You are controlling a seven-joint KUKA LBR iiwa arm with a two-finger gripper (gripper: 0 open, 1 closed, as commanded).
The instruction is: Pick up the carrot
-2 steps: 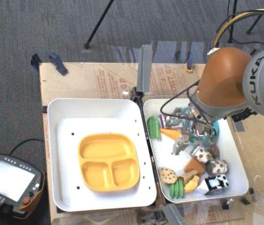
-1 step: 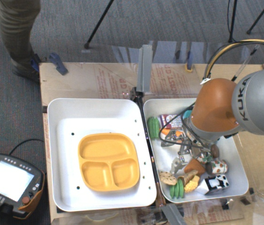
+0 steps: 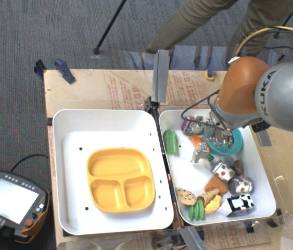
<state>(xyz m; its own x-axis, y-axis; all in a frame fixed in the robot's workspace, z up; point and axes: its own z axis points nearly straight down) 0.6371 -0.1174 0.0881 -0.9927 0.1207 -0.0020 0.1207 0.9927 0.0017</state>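
Note:
The carrot (image 3: 195,139) shows as a small orange piece in the right bin (image 3: 263,165), near its upper left, mostly hidden by the gripper. My gripper (image 3: 193,140) hangs over it from the right, below the orange wrist band. It looks open, one finger (image 3: 189,124) behind the carrot and the other finger (image 3: 199,153) in front. The carrot lies low in the bin between them, and I cannot tell whether either finger touches it.
A green vegetable (image 3: 170,141) lies by the right bin's left wall. A teal bowl (image 3: 233,145) sits right of the gripper. Spotted cups (image 3: 223,171), an orange wedge (image 3: 216,184), a cookie (image 3: 186,196) and green pods (image 3: 198,209) crowd the front. The left bin (image 3: 73,126) holds a yellow divided plate (image 3: 121,180).

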